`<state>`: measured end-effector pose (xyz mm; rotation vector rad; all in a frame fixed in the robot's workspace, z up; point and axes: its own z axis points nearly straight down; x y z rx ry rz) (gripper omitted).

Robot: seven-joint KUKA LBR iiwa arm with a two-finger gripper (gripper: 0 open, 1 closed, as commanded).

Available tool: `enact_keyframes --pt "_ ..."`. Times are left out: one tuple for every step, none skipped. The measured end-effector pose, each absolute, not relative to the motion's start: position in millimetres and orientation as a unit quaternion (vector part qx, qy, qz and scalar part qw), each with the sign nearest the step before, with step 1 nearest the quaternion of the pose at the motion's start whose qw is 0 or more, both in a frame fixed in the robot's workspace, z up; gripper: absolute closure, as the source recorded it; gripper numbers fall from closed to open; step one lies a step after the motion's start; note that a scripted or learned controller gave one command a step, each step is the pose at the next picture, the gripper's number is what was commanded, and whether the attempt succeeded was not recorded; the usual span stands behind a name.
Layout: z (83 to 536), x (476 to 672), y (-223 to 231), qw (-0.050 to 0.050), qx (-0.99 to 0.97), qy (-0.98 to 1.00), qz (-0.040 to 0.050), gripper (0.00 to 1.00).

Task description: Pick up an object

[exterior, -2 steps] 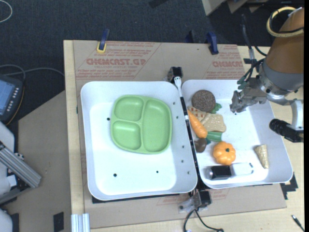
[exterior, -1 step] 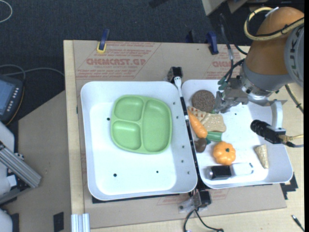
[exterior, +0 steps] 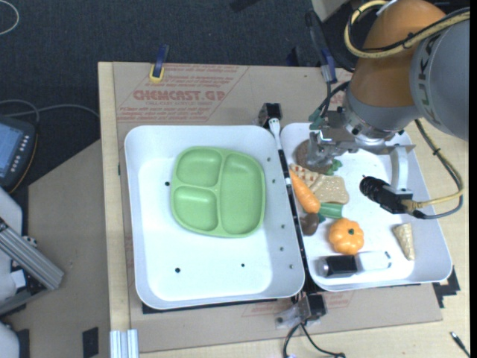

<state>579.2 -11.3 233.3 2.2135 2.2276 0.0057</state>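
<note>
Closest to us is a small black and white block (exterior: pixel 346 265). It lies at the front of the right bin (exterior: pixel 378 233).

On the left side of the desk (exterior: pixel 113 222) sits the left bin (exterior: pixel 149 222). It holds a green plate (exterior: pixel 220 191) with three parts, and nothing is on the plate.

Next comes the right bin, which is full of toy food. At its back left corner lies a brown round thing (exterior: pixel 302 154). I think this is the thing to pick up, because the claw (exterior: pixel 326 154) hangs right over it, very low. I cannot tell if the claw is open or closed.

Just in front lies an orange carrot (exterior: pixel 304 192), close to the wall between the bins. A piece of toast (exterior: pixel 334 190) lies beside the carrot, right under the claw too. A little pumpkin (exterior: pixel 346 236) sits nearer to us, and a pale wedge (exterior: pixel 405 241) lies far to the right.

What could go wrong? The things are packed close here. The claw might bump the toast or the carrot and grab the wrong one. It might hit the bin wall. The brown thing looks flat, so it could slip away.
</note>
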Motion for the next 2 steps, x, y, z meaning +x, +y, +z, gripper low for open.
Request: enact_keyframes --pt "237 597.8 40 0.001 0.705 0.709 0.0020 1.00" --pt "231 609.4 84 0.000 0.705 0.709 0.0012 1.00"
